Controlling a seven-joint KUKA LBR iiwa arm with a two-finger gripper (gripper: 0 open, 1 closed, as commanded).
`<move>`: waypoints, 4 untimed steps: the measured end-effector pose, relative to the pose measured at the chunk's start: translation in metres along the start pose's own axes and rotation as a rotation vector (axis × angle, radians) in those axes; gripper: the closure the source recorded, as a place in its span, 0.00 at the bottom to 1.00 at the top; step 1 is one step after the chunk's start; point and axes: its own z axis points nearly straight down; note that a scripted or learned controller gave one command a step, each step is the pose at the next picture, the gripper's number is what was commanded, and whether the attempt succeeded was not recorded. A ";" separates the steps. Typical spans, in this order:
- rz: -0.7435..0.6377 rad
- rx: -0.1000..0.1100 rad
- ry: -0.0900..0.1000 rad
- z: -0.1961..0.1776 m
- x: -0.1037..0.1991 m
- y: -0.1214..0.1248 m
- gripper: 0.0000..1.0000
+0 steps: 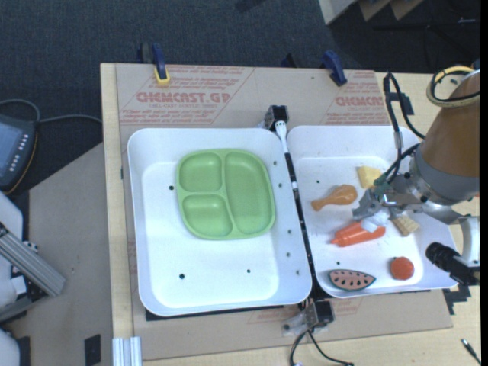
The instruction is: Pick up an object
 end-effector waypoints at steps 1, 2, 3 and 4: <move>0.000 0.002 0.000 -0.016 0.000 0.001 1.00; -0.003 0.001 0.000 -0.026 0.022 0.052 1.00; -0.002 0.001 0.000 -0.028 0.033 0.098 1.00; -0.003 0.001 0.000 -0.016 0.059 0.154 1.00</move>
